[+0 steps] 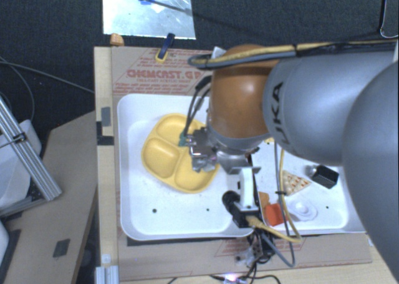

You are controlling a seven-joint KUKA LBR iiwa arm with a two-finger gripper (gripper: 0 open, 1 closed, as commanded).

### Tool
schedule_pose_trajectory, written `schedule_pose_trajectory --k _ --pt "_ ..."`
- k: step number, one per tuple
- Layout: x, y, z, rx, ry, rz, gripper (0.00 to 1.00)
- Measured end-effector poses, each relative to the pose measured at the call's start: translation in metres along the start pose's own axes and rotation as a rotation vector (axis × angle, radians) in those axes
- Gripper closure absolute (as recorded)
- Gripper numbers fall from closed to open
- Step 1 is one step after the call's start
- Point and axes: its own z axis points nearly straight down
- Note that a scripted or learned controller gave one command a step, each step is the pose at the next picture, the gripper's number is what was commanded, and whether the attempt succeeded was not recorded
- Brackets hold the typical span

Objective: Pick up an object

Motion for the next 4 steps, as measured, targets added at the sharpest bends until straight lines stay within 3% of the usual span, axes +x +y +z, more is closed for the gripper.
schedule_pose_trajectory --k 1,2,3,4 --pt "-0.023 -0.014 -0.003 -0.013 0.007 -0.004 1.00" --pt "-0.029 -0.013 -0.072 -0.023 0.010 -0.009 1.00" --pt "-0.049 0.036 -0.061 -0.018 0.007 -0.004 1.00" --pt "-0.108 0.062 -0.039 -0.016 0.006 0.000 1.00"
